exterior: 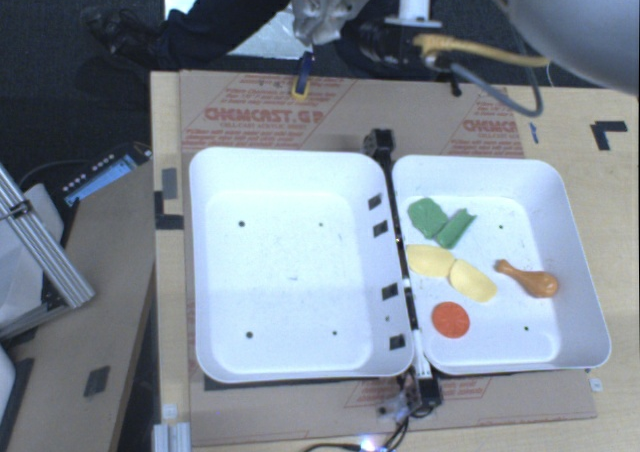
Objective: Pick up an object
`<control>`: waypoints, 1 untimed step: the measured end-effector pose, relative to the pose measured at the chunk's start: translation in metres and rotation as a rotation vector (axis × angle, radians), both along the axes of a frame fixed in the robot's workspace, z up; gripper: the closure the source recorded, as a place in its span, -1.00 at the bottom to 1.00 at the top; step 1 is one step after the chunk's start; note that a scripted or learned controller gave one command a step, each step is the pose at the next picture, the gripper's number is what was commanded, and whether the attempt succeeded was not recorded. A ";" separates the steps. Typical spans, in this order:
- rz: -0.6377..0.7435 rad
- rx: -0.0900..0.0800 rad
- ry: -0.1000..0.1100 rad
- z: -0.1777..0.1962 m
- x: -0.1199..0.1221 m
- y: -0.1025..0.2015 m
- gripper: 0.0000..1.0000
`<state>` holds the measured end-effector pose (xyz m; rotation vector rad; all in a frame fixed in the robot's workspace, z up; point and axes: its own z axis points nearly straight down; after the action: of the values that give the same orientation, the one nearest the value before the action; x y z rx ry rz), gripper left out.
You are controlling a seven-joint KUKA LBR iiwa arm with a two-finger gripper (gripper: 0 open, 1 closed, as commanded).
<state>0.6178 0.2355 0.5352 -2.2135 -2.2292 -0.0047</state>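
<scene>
the drumstick (pixel 528 279) is lying in the right bin (pixel 575 230), beside yellow pieces (pixel 450 270). the gripper (pixel 316 32) is hanging well apart, beyond the bins; whether its fingers are spread, i cannot tell. reaching over and descending comes next.

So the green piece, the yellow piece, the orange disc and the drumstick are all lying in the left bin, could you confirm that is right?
Not quite: they lie in the right bin, as the camera view shows. The green piece, the yellow piece, the orange disc and the drumstick are all there.
</scene>
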 end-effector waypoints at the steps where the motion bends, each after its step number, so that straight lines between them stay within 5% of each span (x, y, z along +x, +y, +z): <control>1: -0.005 -0.002 -0.001 0.000 0.022 -0.002 1.00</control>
<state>0.6399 0.2339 0.5350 -2.2210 -2.2247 -0.0036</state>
